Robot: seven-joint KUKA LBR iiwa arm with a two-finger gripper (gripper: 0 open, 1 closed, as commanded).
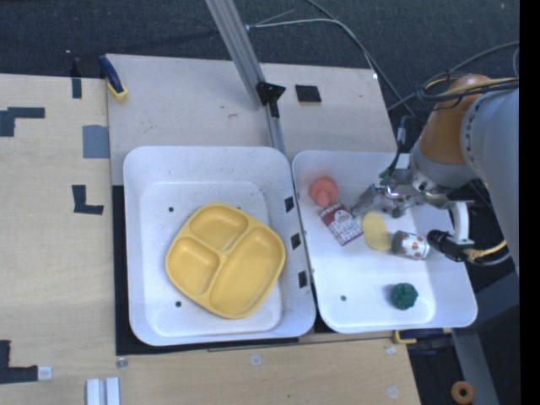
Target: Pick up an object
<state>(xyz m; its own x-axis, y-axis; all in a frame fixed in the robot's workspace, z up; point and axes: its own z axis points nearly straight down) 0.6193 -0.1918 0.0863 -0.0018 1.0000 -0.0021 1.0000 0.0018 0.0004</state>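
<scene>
The right bin [354, 310] holds a round pink-orange object [322, 191], a red and white packet [341, 224], a yellow lump [376, 231] with a small white and red piece [413, 245] beside it, and a dark green ball [403, 295]. My gripper [379, 199] hangs over the bin's upper right part, just above the yellow lump and right of the packet. Its metal fingers [366, 201] point left and down, spread apart with nothing between them.
The left bin [143, 226] carries a yellow divided plate [225, 260]. A slanted metal pole [240, 40] rises behind the bins. Cables [472, 251] loop at the right edge beside the arm [460, 142].
</scene>
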